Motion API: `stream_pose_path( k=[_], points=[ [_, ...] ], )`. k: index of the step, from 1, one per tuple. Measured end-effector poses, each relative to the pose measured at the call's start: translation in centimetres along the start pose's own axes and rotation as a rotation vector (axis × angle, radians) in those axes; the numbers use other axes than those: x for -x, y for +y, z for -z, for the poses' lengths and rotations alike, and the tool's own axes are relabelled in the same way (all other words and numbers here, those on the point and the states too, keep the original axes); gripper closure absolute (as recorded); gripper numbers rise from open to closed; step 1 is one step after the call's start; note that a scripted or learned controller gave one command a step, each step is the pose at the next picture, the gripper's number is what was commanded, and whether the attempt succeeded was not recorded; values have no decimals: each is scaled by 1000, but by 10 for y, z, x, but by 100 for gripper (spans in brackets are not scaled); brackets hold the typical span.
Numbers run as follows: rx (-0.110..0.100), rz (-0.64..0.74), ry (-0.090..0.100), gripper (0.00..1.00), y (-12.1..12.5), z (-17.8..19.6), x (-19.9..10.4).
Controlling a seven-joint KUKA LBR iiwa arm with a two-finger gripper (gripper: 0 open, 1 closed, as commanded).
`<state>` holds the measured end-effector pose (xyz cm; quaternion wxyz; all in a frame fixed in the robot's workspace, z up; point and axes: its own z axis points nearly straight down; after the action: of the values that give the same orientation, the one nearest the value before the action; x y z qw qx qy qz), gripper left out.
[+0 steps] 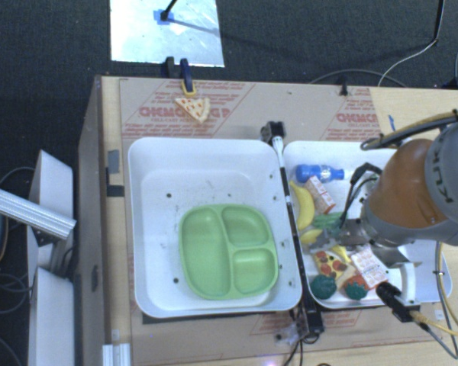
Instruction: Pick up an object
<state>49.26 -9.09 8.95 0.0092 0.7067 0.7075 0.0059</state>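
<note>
Now approach step, judged; arm (412, 193) low over right bin (443, 290); claw (349, 231) among toys, grip state cannot tell; banana (305, 208) just left of claw, pizza toy (330, 262) just below; next move calls for clean closing on one toy, then lift.

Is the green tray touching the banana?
Apart. The camera view shows the green tray in the left bin, the banana across the divider.
</note>
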Motion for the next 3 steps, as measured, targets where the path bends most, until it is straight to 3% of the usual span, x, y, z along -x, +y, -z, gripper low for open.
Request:
stream_pose_path(
  k=[1,2,3],
  points=[
    [-7,3,7,100,0,10,-3],
    [-17,1,4,100,18,97,9],
    [-19,1,4,0,18,96,8]
  ],
)
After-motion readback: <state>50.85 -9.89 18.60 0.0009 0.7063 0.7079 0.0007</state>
